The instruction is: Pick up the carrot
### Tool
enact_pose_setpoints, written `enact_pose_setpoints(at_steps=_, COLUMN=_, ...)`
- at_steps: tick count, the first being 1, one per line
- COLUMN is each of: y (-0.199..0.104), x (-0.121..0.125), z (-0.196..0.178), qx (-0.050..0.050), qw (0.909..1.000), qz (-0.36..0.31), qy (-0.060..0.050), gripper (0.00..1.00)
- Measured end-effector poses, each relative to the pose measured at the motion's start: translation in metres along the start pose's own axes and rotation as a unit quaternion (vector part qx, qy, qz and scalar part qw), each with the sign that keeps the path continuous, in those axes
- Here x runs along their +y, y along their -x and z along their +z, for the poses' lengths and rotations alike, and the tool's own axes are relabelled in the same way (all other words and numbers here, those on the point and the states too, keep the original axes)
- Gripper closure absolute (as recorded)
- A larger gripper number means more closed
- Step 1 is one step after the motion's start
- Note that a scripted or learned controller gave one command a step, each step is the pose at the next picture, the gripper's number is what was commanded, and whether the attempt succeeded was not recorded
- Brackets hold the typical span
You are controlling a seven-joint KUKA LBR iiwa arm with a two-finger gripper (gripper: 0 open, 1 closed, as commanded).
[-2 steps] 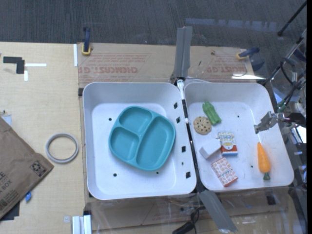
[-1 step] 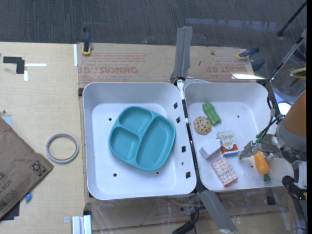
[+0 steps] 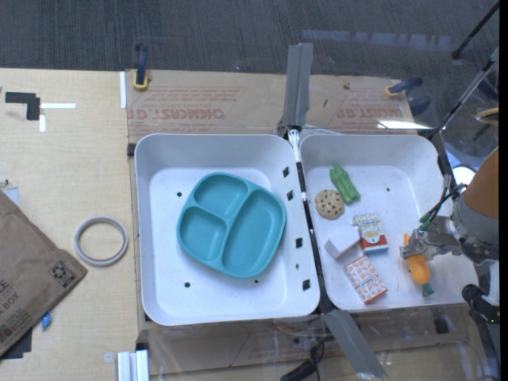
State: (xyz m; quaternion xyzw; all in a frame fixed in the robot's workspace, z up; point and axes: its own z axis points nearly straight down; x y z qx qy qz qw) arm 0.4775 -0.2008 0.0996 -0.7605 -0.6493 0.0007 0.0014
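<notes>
- The tool (image 3: 418, 248) sits low over the right bin (image 3: 389, 145), near that bin's right wall, toward the front-right corner of the worktop. It's a jumble of dark metal, so honestly I can't tell whether it's released or clenched on anything.
- The carrot (image 3: 418, 272) is right there, just below the tool toward the bin's front edge, touching or nearly touching its tip. Whether it's actually gripped, no idea.
- Its long axis is hard to read; what shows is a stubby orange blob with a green bit at the front end.
- The wrist is cut off at the right edge.
- Left of it lie two small cartons (image 3: 366, 279), a cookie (image 3: 329, 204) and a green veg (image 3: 344, 183), all well apart from the carrot.
</notes>
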Motion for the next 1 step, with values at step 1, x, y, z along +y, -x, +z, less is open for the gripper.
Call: enact_pose_setpoints(at_steps=1, y=-0.0380, x=0.0733, z=-0.0735, qx=-0.001, qw=0.9975, qz=-0.071, qy=0.001, gripper=1.00)
